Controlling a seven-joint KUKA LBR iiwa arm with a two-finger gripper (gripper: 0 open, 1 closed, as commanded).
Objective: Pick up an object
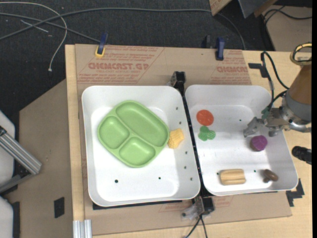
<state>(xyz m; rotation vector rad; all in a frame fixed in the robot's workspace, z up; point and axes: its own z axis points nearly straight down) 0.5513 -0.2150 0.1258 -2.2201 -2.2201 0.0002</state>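
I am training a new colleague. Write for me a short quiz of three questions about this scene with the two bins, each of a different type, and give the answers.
1. True or false: the green divided plate lies in the left bin.
2. Which item in the right bin lies nearest the gripper? A) orange round piece B) purple round object C) tan bread-like block
3. Fill in: the yellow item sits beside the plate's ____ edge as the camera sees it.

Key: 1 true. 2 B. 3 right.
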